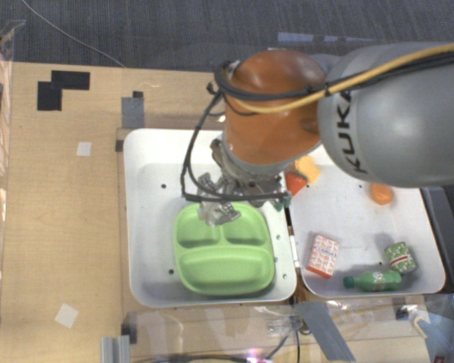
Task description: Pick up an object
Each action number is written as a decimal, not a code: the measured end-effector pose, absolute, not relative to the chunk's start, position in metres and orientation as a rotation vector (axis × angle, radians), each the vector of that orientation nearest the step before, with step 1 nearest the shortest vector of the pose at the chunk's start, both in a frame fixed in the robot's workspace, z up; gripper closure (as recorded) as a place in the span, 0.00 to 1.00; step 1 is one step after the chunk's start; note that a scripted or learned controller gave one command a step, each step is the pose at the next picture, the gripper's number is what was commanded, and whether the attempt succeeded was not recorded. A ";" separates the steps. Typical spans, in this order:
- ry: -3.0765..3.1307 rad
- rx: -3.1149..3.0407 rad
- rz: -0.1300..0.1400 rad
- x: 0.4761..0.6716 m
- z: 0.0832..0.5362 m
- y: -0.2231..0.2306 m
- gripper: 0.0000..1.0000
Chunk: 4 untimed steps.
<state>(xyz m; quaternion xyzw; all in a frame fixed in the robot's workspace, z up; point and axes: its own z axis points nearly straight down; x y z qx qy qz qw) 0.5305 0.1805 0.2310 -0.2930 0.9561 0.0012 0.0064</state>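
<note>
Grey metal arm with a glossy orange band (pixel 276 104): largest item in view, reaching in from the right and hanging low over the left bin, its wrist covering that bin's upper right part.

White shallow plastic bin, left (pixel 147 203): holds one green moulded plastic tray with three compartments (pixel 224 252), lying flat in the bin's lower right part.

White shallow plastic bin, right (pixel 356 218): holds several small items, listed below.

Two-finger gripper (pixel 221 212): sits at the upper edge of the green tray, over its two small compartments. The metal tip looks to be touching or just above the tray; whether the jaws are spread or pressed together cannot be told, and nothing can be seen between them.

Task progress, as a judgement: the approach to a target looks done, the tray being the likely object. A secure grasp and the lift are left; the tray lies flat in the bin, so it is not yet picked up.

Smaller contents of the right bin:
- green plastic bottle lying on its side (pixel 374 280), near the front wall
- red-and-white patterned carton (pixel 323 255)
- green-and-white can (pixel 399 257)
- yellow-orange block (pixel 309 170), partly under the arm
- red piece (pixel 295 182), just beside that block
- small orange ball (pixel 381 194)
</note>
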 end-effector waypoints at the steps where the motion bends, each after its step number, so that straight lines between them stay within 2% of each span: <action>1: 2.805 -1.401 0.001 0.500 0.186 0.150 1.00; 2: 2.372 -2.043 -0.001 0.507 0.237 0.199 1.00; 3: 1.869 -2.516 -0.006 0.488 0.269 0.144 1.00; 4: 1.087 -2.945 0.002 0.486 0.184 0.131 1.00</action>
